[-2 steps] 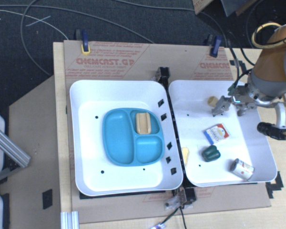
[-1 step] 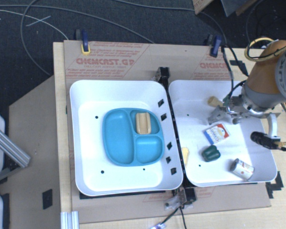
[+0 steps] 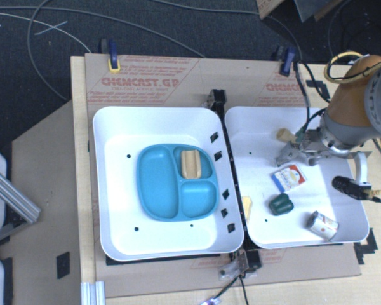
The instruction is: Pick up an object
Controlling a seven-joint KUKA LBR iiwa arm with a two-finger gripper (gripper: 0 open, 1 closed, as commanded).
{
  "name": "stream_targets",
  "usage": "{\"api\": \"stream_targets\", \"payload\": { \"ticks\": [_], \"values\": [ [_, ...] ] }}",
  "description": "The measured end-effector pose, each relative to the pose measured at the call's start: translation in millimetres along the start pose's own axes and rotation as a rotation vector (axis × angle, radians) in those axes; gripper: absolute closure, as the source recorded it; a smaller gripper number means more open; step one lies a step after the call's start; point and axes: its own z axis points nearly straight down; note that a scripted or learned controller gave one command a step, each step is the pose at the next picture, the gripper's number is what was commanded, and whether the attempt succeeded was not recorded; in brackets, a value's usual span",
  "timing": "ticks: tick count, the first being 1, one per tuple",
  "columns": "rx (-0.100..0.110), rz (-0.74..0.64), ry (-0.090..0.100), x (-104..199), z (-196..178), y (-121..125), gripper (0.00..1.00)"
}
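My gripper [image 3: 300, 150] hangs low over the back of the right bin [image 3: 254, 129], reaching in from the right under the orange band. Just below it lies a small white packet with blue and red print [image 3: 287, 177]. A dark green rounded object [image 3: 280, 203] sits nearer the front, and a small silver-white can [image 3: 322, 225] lies on its side at the front right. A small tan piece [image 3: 283, 134] rests just left of the gripper. I see nothing held in the gripper.
The left bin [image 3: 114, 170] holds a blue divided plate [image 3: 159, 183] with a tan block [image 3: 190, 164] in its upper right compartment. A small yellow piece [image 3: 246, 206] lies against the right bin's left wall. Black clips line the divider between the bins.
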Motion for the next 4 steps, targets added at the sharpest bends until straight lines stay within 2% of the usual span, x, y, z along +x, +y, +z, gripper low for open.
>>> {"api": "stream_targets", "payload": {
  "ticks": [1,2,4],
  "values": [
    [-0.002,0.000,0.000,0,-11,1,1.00],
    [-0.007,-0.001,-0.002,6,-57,-2,1.00],
    [-0.011,-0.001,-0.004,-9,-178,8,1.00]
  ]
}}
